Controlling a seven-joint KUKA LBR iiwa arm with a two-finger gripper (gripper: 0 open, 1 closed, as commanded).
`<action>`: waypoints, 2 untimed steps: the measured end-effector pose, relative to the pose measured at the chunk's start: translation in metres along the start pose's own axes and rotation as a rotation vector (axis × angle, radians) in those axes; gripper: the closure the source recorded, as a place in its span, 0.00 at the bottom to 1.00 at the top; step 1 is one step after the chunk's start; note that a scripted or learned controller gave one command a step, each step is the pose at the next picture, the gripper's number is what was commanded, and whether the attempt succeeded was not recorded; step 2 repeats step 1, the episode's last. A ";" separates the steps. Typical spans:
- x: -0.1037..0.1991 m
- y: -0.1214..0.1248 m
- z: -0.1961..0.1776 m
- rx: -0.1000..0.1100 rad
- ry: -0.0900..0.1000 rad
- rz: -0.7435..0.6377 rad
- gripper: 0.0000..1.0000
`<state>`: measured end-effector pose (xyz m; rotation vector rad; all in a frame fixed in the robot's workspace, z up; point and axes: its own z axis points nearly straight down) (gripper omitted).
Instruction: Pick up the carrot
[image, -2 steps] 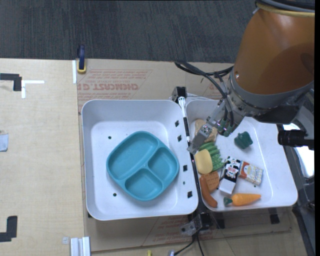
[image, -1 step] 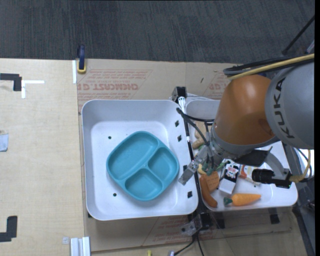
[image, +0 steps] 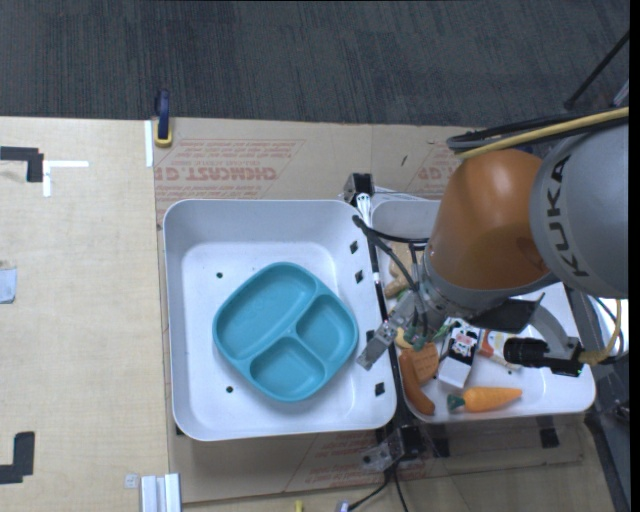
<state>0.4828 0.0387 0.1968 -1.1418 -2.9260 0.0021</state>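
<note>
- Camera view is showing the carrot (image: 487, 399) lying near the right bin's (image: 570, 398) front edge.
- End effector (image: 418, 335) state: cannot tell.
- Descending squarely over the carrot's thick middle is advisable.

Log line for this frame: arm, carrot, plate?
arm: over right bin | carrot: lying at right bin's near edge | divided blue plate: in left bin | grasp: none visible

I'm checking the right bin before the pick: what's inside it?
In the right bin a carrot lies near the front wall, with other small items beside it. The arm covers the bin's back part, so anything there is hidden.
</note>
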 end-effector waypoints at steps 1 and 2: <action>-0.023 -0.030 0.005 -0.002 -0.001 0.261 0.00; -0.023 -0.030 0.005 -0.002 -0.001 0.261 0.00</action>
